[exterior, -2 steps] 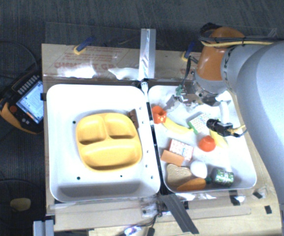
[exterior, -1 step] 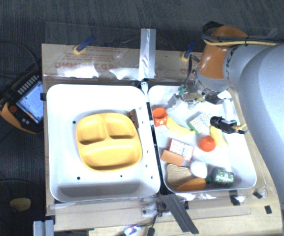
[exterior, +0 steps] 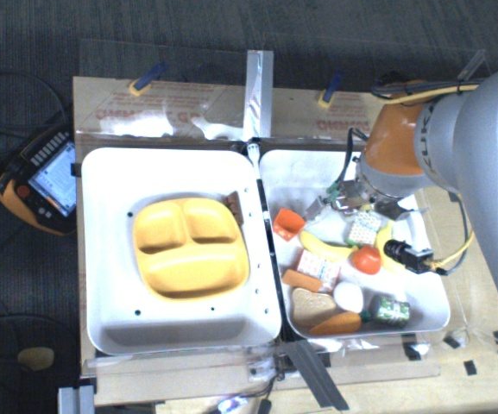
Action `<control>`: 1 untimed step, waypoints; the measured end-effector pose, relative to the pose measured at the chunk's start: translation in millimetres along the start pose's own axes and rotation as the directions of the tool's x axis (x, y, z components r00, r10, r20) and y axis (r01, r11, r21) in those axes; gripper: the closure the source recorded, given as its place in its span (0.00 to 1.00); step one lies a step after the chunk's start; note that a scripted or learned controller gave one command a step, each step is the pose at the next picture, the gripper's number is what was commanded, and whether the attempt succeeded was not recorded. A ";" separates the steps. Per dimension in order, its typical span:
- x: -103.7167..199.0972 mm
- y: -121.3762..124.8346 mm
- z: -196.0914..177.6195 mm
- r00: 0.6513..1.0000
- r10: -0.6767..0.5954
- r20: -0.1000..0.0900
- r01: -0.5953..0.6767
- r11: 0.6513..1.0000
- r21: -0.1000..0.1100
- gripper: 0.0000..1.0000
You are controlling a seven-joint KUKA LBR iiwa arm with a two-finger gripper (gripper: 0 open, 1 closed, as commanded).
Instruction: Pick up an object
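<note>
The right bin (exterior: 434, 322) holds a heap of toy foods: an orange cup (exterior: 288, 222), a yellow banana (exterior: 328, 246), a red tomato (exterior: 367, 260), a white checkered block (exterior: 362, 227), a pink-and-white packet (exterior: 318, 270), a bread slice (exterior: 312, 304), a white egg (exterior: 348, 297), a carrot (exterior: 339, 323) and a green can (exterior: 393, 310). My gripper (exterior: 342, 200) reaches down into the far part of this bin, just above the banana and left of the checkered block. The wrist hides its tip, and I see nothing held in it.
The left bin (exterior: 102, 317) carries a yellow divided tray (exterior: 192, 246), with a small brown item (exterior: 232, 203) at its far right corner. The grey arm with its orange band (exterior: 395, 141) crosses the right bin's far right corner. A handheld pendant (exterior: 46, 179) lies off the bench to the left.
</note>
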State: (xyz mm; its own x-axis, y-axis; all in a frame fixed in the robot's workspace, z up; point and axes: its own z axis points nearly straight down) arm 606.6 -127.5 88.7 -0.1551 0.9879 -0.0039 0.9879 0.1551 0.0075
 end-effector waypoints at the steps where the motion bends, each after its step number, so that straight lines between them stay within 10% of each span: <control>1: 32.9 -47.3 -1.1 0.999 0.044 0.003 -0.044 0.999 -0.005 0.00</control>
State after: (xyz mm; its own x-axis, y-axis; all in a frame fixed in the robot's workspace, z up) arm 554.8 -102.3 89.3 -0.1118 0.9937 -0.0061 0.9936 0.1119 0.0127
